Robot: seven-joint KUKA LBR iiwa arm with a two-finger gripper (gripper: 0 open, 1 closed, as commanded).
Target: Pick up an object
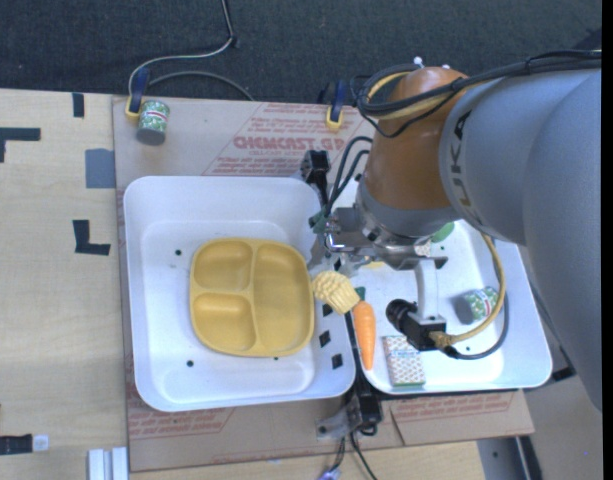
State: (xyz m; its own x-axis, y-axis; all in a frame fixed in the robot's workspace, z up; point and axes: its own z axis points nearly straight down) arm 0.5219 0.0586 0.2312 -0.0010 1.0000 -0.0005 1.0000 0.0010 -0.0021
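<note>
The toy carrot (364, 336), lying on the rim between the two bins, looks light, stiff and smooth, best pinched across its middle; the hand's (331, 251) opening cannot be told.

yellow tray (252, 296) | orange carrot (365, 334) | white bins (146, 268) | orange-banded arm (426, 138)

Even, diffuse overhead light; moderately bright. The white bin (146, 298) is near blown out, with a soft shadow under the yellow tray (251, 296). Arm (526, 148) is slightly blurred and looms large. Small items look soft, possibly from compression.
</note>
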